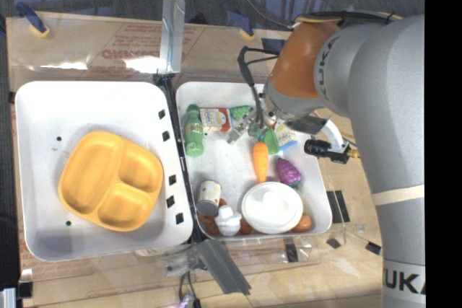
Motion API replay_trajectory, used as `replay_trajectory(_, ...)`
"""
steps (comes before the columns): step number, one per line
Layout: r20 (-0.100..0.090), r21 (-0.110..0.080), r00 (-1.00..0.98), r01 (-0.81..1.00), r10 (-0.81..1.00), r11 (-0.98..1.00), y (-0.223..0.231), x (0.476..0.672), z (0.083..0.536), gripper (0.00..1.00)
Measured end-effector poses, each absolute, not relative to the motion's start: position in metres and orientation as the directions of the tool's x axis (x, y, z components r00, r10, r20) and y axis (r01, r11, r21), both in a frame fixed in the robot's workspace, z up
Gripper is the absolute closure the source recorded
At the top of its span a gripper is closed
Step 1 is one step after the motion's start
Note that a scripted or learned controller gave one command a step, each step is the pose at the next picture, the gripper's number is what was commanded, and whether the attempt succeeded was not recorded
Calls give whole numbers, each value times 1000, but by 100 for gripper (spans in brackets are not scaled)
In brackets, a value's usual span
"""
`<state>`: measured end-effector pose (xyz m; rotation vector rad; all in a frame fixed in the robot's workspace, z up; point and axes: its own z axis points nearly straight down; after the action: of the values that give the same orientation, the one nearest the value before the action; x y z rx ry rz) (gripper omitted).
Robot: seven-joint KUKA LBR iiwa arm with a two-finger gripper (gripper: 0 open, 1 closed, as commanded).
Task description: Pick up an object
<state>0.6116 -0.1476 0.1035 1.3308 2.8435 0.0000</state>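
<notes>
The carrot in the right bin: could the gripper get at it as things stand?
Probably yes. The carrot lies uncovered on the bin floor, just below the gripper, with nothing lying on top of it.

bulky grey arm (382,119), orange wrist band (299,61), black cable (249,68), black lettering

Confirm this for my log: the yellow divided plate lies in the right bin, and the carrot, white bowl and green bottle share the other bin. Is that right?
Not quite. The camera view shows the yellow plate in the left bin, not the right. The carrot, white bowl and green bottle do share the other bin, the right bin.
</notes>
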Motion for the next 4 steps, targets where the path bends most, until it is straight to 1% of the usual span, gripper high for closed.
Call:
replay_trajectory(1,-1,0,-641,767,767,641,-147,612,103,0)
replay_trajectory(2,3,-1,-721,693,693,721,-136,565,91,0)
replay_trajectory(4,2,-1,-721,693,693,721,-136,566,91,0)
